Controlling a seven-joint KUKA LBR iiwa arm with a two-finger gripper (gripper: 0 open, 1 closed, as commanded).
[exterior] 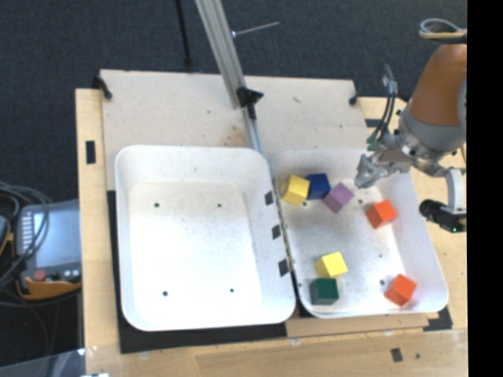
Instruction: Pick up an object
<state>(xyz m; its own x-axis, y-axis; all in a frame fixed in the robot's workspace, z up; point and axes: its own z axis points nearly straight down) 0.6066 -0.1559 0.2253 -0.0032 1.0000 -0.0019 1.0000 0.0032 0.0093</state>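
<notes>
Camera view — end effector [366, 173] fingertips indistinct above purple block [339, 197].

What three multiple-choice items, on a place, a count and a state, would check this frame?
1. Which bin holds the cubes? A left B right C both
2. How many orange cubes? A one B two C three
3. What touches the blue cube? A yellow cube B green cube C nothing

Key: 1 B, all cubes lie in the right bin, none in the left bin. 2 B, one orange cube mid-bin, another near the front corner. 3 A, the blue cube abuts a yellow cube.
</notes>
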